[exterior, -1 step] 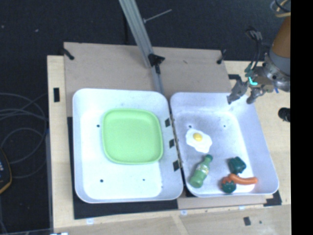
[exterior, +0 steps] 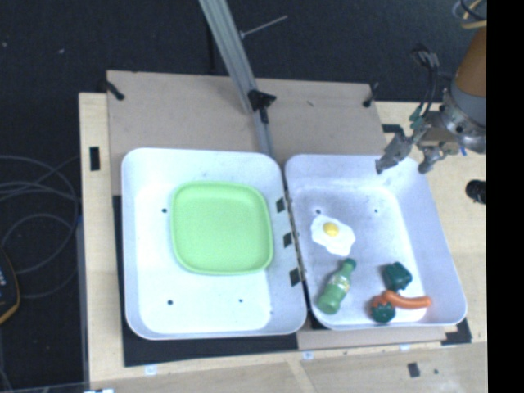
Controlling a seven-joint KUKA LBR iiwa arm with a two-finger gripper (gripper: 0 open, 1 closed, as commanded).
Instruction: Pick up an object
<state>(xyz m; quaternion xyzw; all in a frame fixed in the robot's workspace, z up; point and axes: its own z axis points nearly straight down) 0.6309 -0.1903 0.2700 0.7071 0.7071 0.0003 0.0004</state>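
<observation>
Dark floor surrounds a pale wooden table [exterior: 196, 109] carrying two white bins side by side. Task looks barely started: gripper [exterior: 407, 155] hangs above the far right corner of the right bin [exterior: 434, 219], fingers spread wide with nothing between them, so no object has been picked yet. Candidates all sit in the right bin: fried egg [exterior: 332, 234] near the middle, green bottle [exterior: 336, 286] just below it lying tilted, dark green piece [exterior: 397, 275] toward the near right, and carrot [exterior: 399, 303] just beside that, close to the near wall. Gripper is well apart from all of them; egg is nearest. Left bin [exterior: 143, 219] holds a green plate [exterior: 221, 227]. A grey pole [exterior: 229, 39] slants in from the top, ending near the bins' divide, away from the toys. Likely snags: egg is flat and hard to pinch, and the carrot and green piece crowd each other and the wall.
</observation>
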